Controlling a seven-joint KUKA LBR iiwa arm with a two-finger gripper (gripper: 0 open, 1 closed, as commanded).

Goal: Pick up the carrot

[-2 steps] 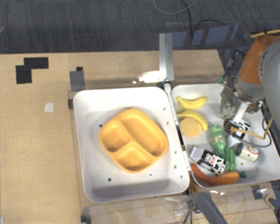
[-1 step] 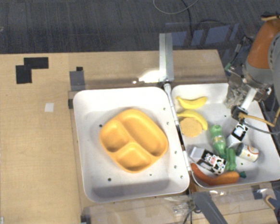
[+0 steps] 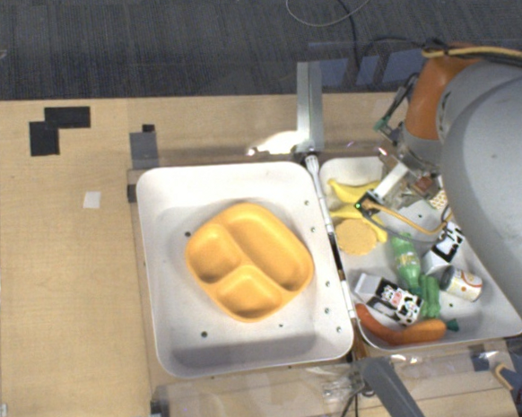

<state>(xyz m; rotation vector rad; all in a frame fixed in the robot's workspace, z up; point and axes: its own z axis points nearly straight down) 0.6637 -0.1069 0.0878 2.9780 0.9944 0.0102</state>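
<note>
The carrot (image 3: 404, 331) is orange and lies along the front wall of the right bin (image 3: 486, 325), with its thick end to the right. My gripper (image 3: 413, 178) hangs over the back part of that bin, well behind the carrot and apart from it. The grey arm with its orange band comes in from the right and hides the bin's right side. Nothing shows between the gripper and the carrot but other items.
A yellow divided plate (image 3: 247, 258) sits in the left bin (image 3: 177, 345). The right bin also holds a banana (image 3: 345, 192), a tan disc (image 3: 357, 236), green items (image 3: 410, 268), a black-and-white block (image 3: 399, 300) and a white cup (image 3: 467, 284), crowded near the carrot.
</note>
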